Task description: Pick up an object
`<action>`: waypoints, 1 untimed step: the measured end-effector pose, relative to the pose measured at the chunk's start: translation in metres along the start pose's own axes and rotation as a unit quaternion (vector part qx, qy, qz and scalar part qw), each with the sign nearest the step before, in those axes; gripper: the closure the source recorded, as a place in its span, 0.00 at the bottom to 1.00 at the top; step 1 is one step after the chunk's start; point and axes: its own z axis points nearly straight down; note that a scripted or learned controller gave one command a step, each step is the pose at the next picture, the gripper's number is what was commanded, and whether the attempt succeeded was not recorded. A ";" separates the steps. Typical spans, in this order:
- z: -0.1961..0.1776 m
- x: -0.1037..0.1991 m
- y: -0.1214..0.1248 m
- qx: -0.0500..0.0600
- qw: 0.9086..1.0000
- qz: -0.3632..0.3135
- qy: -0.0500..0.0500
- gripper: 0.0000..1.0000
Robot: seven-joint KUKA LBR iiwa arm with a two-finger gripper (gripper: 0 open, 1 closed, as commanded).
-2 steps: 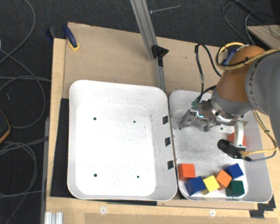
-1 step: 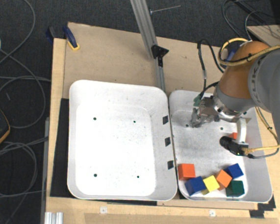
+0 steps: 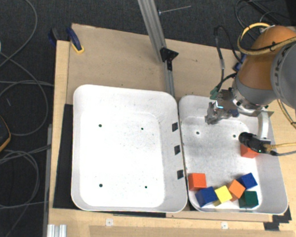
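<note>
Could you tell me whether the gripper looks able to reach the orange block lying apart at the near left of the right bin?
Probably yes. The orange block lies apart from the cluster, nothing over it, and the gripper hangs above the same right bin.

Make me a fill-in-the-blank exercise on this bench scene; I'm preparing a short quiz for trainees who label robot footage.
1. The coloured blocks all lie in the ____ bin as this view shows it.
2. The yellow block sits between a blue block and an ____ block.
3. The green block rests in the bin's near-____ corner.
4. The claw hangs over that bin's ____ end.

Missing words: right; orange; right; far
</note>
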 end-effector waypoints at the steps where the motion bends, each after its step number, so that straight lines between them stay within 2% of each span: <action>1: -0.046 -0.005 -0.001 0.000 1.000 0.001 0.000 1.00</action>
